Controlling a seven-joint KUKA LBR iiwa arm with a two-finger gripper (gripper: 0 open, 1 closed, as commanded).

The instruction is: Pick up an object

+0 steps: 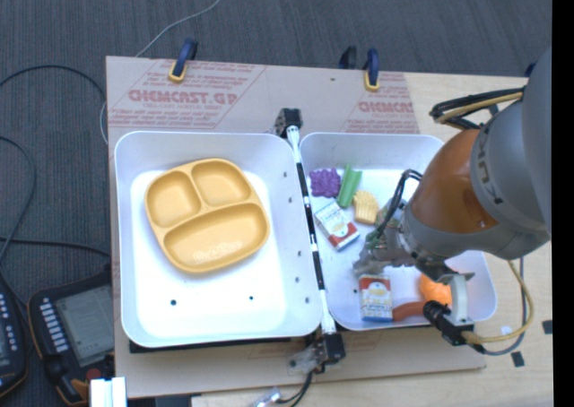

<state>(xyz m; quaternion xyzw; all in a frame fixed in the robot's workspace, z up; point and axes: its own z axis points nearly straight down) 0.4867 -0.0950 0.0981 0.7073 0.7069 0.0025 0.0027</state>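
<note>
Here the grey arm with its orange band (453, 190) reaches in from the right and hangs over the right-hand shallow white bin (408, 150), its two-finger gripper (375, 257) low above the bin floor, just above a small white carton with a red and orange label (375, 298). Whether that gripper is wide, narrow or clamped on anything cannot be told from this angle, since the wrist hides most of it. Left of the gripper lies a small red and white box (337, 224), tilted. Toward the back of the same bin sit a purple bunch of toy grapes (325, 182), a green stick-shaped piece (349, 185) just beside it, and a yellow corn-like piece (366, 208) near the arm. An orange rounded toy (434, 290) and a reddish piece (405, 311) rest at the bin's front right, beside the carton. The left-hand white bin (134, 307) holds a yellow three-compartment plastic plate (208, 214), lying flat and slightly turned
</note>
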